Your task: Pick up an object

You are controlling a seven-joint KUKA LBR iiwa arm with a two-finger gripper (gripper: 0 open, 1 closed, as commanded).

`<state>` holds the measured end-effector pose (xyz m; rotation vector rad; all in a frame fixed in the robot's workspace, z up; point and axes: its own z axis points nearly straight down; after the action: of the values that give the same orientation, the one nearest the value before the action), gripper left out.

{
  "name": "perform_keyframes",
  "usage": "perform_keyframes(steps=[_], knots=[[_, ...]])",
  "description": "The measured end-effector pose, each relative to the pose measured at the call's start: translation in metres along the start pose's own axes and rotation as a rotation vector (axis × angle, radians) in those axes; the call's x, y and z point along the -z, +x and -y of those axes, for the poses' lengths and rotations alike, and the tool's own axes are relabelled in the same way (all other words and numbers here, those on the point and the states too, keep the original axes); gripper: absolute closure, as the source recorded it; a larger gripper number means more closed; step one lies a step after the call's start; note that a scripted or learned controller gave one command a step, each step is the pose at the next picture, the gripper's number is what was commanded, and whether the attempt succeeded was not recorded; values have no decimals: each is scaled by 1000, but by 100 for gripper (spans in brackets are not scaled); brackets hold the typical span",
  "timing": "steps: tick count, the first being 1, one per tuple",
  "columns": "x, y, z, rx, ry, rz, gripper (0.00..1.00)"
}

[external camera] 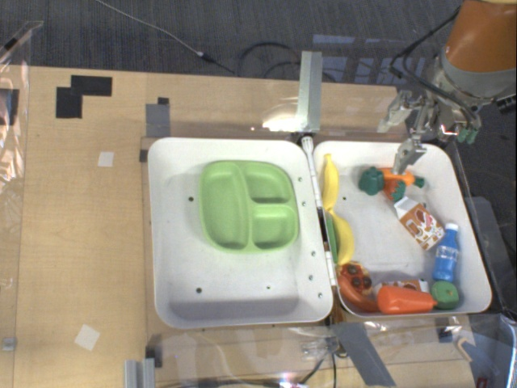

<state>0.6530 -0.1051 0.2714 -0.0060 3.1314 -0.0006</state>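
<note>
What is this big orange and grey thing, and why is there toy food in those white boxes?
That is a robot arm, reaching in from the right. The picture comes from one camera fixed above the bench, looking down at a slant. At the arm's end is a gripper, its hand with two fingers, which hangs just over a small orange and green toy. I can't tell if the fingers are open or shut, and nothing looks lifted.

Two shallow white bins sit side by side. The left bin holds a green divided plate. The right bin holds two yellow bananas, a blue bottle, a small printed packet and an orange carrot toy. The robot's job is picking one up.
</note>
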Motion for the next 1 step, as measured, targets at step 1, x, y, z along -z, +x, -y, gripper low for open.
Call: perform_keyframes(steps=[1], knots=[[-119,62,56,131,-2,-11,0]])
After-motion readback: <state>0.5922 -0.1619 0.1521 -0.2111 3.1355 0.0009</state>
